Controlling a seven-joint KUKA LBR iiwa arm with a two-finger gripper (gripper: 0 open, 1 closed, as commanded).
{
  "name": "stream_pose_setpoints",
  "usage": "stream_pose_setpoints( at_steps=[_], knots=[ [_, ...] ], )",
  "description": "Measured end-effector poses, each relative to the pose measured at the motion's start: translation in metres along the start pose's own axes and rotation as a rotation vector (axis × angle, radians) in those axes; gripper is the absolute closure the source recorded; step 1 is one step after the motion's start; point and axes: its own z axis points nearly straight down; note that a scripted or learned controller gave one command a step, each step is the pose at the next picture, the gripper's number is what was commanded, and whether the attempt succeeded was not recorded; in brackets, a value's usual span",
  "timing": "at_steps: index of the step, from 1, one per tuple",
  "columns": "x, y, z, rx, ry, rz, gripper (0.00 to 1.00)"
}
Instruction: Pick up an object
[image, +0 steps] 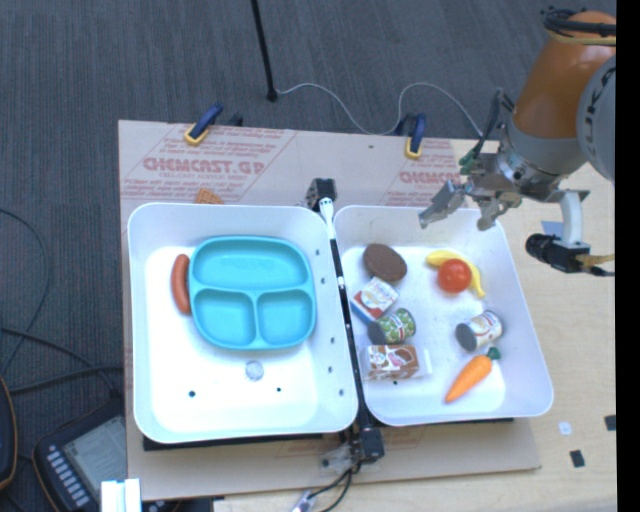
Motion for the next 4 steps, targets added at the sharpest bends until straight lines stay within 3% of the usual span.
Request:
stream_pose_setpoints(
  at_steps=[1,2,3,4],
  knots=[
    [0.024,-0.008,0.135,0.005,0.001,0.001,0.00],
    [0.024,-0.007,0.123,0.005,0.002,0.001,1.00],
    [0.024,-0.007,0.123,0.005,0.002,0.001,0.00],
    [0.034,-0.035,0.160,-0.007,-0.002,0.002,0.00]
  ],
)
